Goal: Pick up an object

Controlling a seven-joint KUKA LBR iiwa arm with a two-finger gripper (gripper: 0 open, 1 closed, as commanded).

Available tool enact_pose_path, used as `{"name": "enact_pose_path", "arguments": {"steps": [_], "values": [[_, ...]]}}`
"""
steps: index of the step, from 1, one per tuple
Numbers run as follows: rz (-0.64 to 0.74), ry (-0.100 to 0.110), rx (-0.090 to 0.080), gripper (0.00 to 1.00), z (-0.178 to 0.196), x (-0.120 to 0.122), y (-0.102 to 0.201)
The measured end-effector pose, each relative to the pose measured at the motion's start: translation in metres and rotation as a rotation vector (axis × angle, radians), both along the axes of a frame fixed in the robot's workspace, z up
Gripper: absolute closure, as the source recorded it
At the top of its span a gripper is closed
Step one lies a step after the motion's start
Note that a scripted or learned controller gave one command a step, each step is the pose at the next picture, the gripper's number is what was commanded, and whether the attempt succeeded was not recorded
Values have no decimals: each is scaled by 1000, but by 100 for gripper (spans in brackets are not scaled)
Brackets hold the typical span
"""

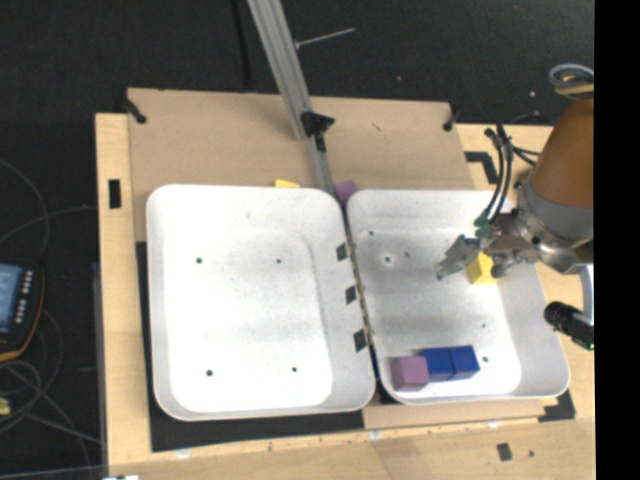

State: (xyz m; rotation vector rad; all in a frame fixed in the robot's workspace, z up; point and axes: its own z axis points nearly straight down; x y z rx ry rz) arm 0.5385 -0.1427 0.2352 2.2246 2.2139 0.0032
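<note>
My gripper (478, 258) hangs over the right part of the right bin (420, 228), reaching in from the right. A small yellow block (483, 270) sits between its grey fingers (455, 254), and the gripper is shut on it. At the front of the same bin lie a blue block (448, 361) and, touching its left side, a purple block (409, 371). Both are well apart from the gripper, toward the bin's front wall.
The left bin (250, 298) stands beside the right one, with a row of clips (352, 293) at the seam. Behind the bins on the bench, a yellow piece (287, 183) and a purple piece (346, 190) lie next to a slanted metal pole (290, 68).
</note>
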Motion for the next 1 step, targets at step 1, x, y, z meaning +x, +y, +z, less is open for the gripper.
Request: {"name": "enact_pose_path", "arguments": {"steps": [1], "values": [[2, 1, -3, 0, 20, -10, -52]]}}
